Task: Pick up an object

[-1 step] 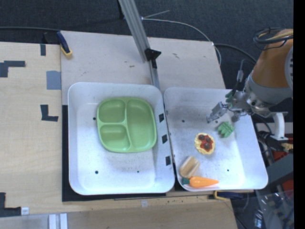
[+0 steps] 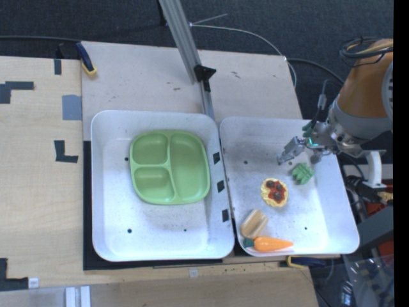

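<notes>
Plate (image 2: 170,167) in left bin (image 2: 102,190)

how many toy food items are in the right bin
4: a green piece just below the gripper, a small tart mid-bin, a bun and a carrot at the near edge.

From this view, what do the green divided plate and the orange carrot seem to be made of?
The green divided plate looks like moulded plastic with a matte finish: one even pale green, soft rounded compartment edges, no strong glare. The orange carrot is probably a plastic toy: uniform bright orange, smooth surface, a slight sheen. It is too small here to be sure.
</notes>
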`<act>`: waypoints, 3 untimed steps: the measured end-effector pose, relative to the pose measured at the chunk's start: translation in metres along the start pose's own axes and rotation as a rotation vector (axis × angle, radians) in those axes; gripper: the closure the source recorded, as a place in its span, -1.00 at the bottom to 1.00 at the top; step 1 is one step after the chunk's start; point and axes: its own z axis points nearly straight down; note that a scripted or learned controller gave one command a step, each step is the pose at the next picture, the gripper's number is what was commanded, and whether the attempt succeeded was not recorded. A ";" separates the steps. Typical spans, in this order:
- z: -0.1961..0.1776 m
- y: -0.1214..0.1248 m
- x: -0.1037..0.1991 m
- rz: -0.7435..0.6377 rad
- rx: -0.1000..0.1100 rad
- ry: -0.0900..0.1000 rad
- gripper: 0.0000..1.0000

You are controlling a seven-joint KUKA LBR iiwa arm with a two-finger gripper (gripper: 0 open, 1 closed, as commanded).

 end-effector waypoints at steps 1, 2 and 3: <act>0.048 0.005 -0.005 0.001 0.004 -0.001 -1.00; 0.109 -0.005 -0.005 0.001 0.007 0.000 -1.00; 0.118 -0.005 -0.005 0.001 -0.002 -0.002 -1.00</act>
